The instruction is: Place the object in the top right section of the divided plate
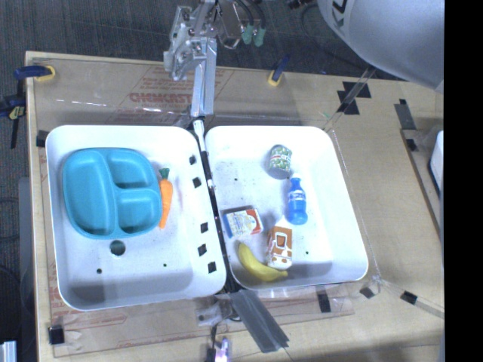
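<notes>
The hand [202, 111] hung above the bins' far edge — grip unreadable; the carrot [165, 199], touching the divided plate's [83, 187] rim, could roll off.

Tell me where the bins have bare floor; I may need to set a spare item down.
Left white bin: bare floor below the blue divided plate. Right white bin: bare upper-left corner, left of the green-patterned can. Its lower half is crowded: blue bottle, small cartons, yellow banana.
</notes>
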`<action>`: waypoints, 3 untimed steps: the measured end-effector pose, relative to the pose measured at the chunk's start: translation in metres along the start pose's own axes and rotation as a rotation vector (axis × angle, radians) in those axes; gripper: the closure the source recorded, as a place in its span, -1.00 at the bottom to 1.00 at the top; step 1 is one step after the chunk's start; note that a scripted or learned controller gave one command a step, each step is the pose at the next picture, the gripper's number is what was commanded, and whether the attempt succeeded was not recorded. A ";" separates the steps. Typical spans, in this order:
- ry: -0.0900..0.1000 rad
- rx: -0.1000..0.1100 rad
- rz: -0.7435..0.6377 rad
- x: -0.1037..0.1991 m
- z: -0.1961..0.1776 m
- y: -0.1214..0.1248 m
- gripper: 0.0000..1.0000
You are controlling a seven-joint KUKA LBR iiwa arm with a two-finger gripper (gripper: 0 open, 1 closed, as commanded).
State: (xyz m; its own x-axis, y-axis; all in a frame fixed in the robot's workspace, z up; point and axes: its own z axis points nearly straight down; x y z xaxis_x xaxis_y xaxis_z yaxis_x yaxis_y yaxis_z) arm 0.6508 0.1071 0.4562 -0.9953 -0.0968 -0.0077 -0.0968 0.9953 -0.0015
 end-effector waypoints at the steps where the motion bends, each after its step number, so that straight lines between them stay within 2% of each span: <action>1: 0.007 0.000 0.056 -0.012 0.118 0.085 1.00; 2: 0.008 0.000 0.188 0.009 0.286 0.113 1.00; 3: 0.008 0.000 0.189 0.009 0.286 0.113 -1.00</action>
